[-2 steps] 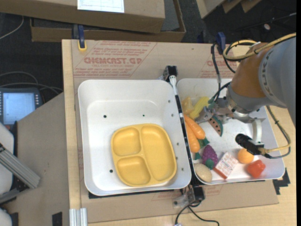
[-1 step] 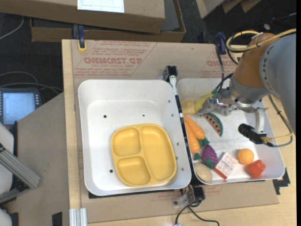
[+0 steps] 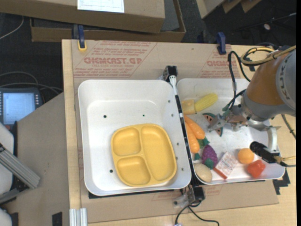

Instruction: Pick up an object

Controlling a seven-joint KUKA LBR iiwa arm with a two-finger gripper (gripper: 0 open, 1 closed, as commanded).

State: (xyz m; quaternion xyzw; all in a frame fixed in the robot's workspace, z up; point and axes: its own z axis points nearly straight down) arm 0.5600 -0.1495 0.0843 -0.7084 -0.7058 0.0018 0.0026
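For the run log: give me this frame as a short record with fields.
left bin: holds a yellow divided plate
right bin: holds toy food
along its left wall: corn cob, carrot, purple grapes
near its front edge: orange ball, red item, small packet
arm: reaches in from the right, above the right bin
claw: low over the right bin's middle, nothing seen between its fingers

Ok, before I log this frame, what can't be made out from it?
- Gripper: small and dark under the arm; open or shut cannot be told.
- Right bin: its far right part is covered by the arm.
- Small flat packet: print too small to read.
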